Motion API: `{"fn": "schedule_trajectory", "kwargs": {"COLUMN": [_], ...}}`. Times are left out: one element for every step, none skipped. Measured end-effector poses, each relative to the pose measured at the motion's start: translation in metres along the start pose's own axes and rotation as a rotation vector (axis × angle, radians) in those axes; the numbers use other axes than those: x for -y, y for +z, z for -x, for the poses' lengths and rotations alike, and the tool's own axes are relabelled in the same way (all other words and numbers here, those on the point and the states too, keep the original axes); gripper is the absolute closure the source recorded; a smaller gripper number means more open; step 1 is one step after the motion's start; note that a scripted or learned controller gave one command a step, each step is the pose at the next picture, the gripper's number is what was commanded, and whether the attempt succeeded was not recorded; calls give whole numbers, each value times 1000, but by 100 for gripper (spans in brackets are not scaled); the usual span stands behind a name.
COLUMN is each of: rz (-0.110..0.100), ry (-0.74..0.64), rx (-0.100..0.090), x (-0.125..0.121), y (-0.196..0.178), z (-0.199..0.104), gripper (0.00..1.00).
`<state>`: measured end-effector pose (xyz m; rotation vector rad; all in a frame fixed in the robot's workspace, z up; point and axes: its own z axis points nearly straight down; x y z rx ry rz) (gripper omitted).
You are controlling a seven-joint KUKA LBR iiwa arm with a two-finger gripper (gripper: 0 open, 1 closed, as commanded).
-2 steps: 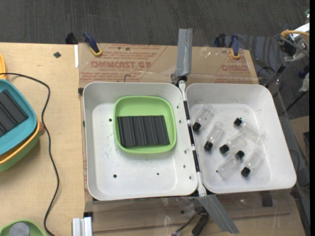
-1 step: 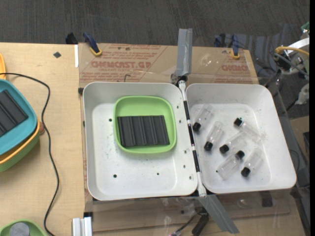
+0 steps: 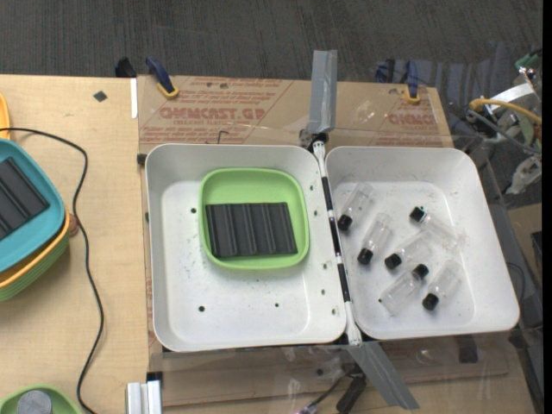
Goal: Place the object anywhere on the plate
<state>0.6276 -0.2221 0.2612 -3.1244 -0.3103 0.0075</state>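
Cardboard (image 3: 285, 110) underlies two white bins (image 3: 172, 300) on wooden bench (image 3: 78, 102).

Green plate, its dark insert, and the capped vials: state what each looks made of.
Green plate: likely plastic, matte, uniform colour with a soft rounded rim. Dark insert: possibly rubber or foam, dull black, ribbed. Vials: clear plastic or glass, since the bin floor shows through them; caps black, probably plastic.

A black cable (image 3: 86, 257) snakes across the wooden tabletop (image 3: 103, 128) left of the bins. At the left edge sits a stack of teal and yellow trays (image 3: 30, 227) holding a dark ribbed insert. Brown printed cardboard (image 3: 224, 115) lies behind the bins, pinned by blue-and-yellow clamps (image 3: 161, 76). Dark carpet (image 3: 259, 15) covers the floor beyond.
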Motion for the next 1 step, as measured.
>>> {"fn": "schedule_trajectory", "kwargs": {"rz": [0], "ry": [0], "rx": [0], "x": [5], "y": [31], "z": [28], "gripper": [0]}}
